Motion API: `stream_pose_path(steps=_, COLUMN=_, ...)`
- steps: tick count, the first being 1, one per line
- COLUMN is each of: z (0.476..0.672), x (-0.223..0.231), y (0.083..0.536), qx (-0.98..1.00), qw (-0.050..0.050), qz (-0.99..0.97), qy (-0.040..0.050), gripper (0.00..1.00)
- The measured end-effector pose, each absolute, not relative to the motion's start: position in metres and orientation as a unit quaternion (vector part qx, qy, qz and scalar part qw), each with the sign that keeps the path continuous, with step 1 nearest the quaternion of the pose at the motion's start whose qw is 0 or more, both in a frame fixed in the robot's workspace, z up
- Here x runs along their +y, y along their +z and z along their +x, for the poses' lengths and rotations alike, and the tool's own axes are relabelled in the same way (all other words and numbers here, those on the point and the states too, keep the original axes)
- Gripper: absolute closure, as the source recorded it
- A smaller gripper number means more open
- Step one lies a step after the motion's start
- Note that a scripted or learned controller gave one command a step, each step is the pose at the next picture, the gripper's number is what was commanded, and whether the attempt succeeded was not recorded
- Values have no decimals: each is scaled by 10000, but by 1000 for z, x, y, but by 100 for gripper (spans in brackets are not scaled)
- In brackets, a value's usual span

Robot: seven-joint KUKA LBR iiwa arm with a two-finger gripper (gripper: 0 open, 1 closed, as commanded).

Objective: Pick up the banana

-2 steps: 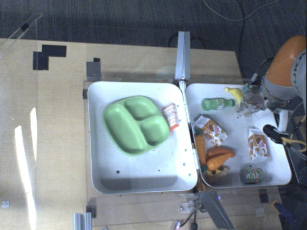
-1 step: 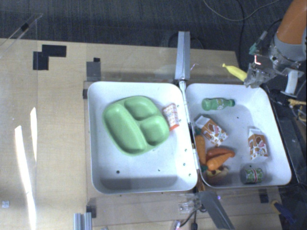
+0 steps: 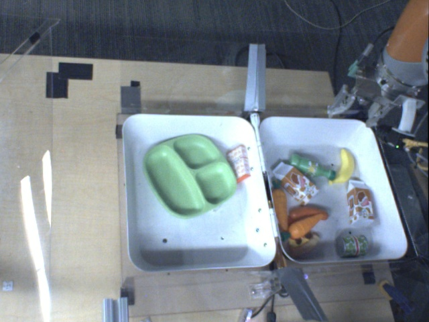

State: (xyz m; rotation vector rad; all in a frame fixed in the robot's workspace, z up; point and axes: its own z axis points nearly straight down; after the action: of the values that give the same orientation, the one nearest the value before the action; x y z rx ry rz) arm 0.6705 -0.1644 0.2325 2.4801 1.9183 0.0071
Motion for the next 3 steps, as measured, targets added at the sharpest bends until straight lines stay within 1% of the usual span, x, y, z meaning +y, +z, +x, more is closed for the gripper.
stream_pose_path(steps=1, z=666, x=-183, y=115, qx=5473, qw=20, qz=8369, qy=10, gripper=0)
stream_pose_path(steps=2, z=597, x=-189, y=88, qx=5342, qw=24, qz=8453, qy=28, gripper=0)
stream_pose_path(steps=3, z=600, x=-187, y=100, qx=5339, qw=41, qz=8455, qy=70, gripper=100)
